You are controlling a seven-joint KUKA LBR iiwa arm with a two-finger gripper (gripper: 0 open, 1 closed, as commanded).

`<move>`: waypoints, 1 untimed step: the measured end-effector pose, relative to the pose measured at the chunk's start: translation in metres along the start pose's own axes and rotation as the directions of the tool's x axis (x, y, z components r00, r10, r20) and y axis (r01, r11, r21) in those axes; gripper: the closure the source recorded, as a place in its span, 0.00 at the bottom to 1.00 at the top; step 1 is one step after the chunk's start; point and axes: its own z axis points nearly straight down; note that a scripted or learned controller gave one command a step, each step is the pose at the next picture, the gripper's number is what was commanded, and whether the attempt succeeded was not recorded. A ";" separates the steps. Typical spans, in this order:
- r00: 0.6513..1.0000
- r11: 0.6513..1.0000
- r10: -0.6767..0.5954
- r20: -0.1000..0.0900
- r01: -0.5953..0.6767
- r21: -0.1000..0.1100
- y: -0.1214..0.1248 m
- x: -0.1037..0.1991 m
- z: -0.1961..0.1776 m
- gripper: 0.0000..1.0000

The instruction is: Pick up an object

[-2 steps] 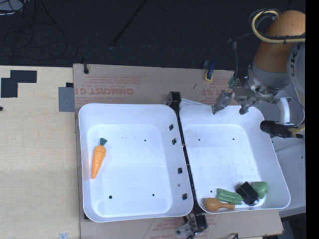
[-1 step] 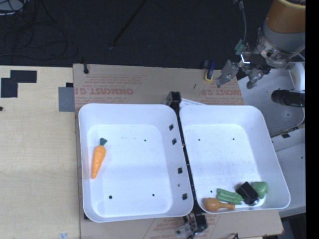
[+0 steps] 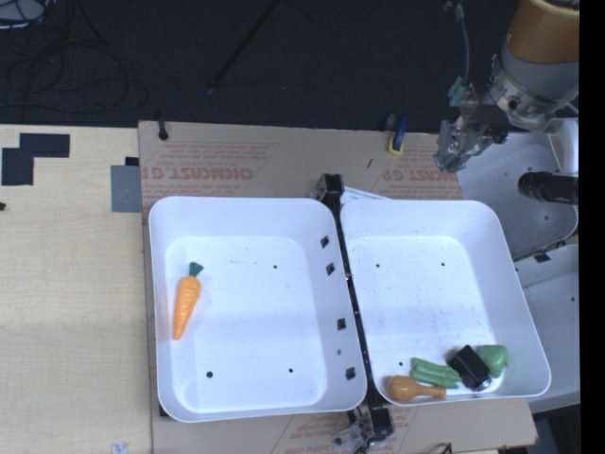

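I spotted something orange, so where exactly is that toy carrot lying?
The carrot lies in the left bin, close to its left wall, leafy end pointing up the view, far from the jumble in the right bin.

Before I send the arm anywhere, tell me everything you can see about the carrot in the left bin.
The carrot is a small toy, plastic by its look, with an orange tapered body and a short dark green top. It lies flat on the floor of the left bin, close to that bin's left wall, top pointing toward the far side and tip toward the near side, slightly tilted. Nothing else touches it. The gripper is well away, beyond the right bin's far edge.
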 end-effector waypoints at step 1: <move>1.000 1.000 -0.001 -0.004 0.001 -0.001 -0.012 0.084 -0.015 1.00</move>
